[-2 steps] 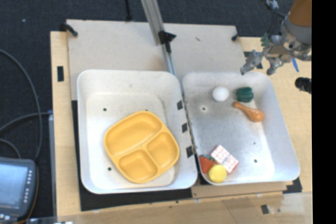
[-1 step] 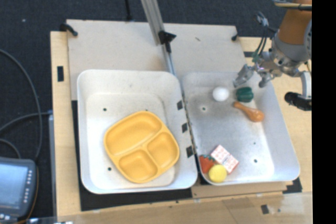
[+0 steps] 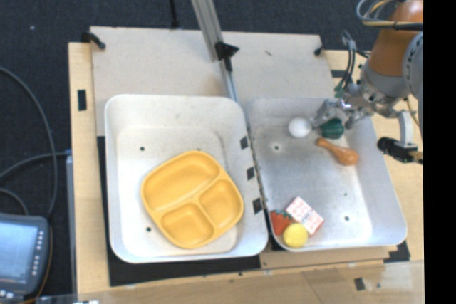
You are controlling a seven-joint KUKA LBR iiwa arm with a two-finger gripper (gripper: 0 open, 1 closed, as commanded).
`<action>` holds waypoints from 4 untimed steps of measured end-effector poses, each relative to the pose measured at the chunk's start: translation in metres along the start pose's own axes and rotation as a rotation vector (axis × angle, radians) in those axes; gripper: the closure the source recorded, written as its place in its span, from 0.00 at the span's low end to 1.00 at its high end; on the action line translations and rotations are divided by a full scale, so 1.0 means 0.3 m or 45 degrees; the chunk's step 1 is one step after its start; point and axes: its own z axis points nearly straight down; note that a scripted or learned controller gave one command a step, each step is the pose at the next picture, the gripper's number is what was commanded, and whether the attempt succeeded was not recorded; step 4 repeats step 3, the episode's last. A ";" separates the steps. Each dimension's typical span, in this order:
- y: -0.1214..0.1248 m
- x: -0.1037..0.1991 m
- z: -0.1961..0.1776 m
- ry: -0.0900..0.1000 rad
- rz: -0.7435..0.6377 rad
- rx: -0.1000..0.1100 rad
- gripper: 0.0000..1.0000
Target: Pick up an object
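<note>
On the left, the white bin (image 3: 121, 153) holds a yellow tray (image 3: 191, 197), and it is far from me. In the right bin (image 3: 370, 210), a white ball (image 3: 299, 127) lies just to the left of my end effector (image 3: 332, 117), a dark green thing (image 3: 332, 128) sits right under it, and a brown stick-shaped toy (image 3: 338, 152) lies just below, its long side slanting down to the right. I cannot tell how wide my end effector is, and I think the green thing is the closest to grab.
</note>
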 end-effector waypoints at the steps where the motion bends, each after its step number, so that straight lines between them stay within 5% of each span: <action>1: 0.006 -0.003 -0.051 -0.003 -0.001 -0.009 1.00; 3: -0.015 -0.026 -0.470 -0.001 -0.005 -0.015 1.00; 4: -0.015 -0.026 -0.470 -0.001 -0.005 -0.015 1.00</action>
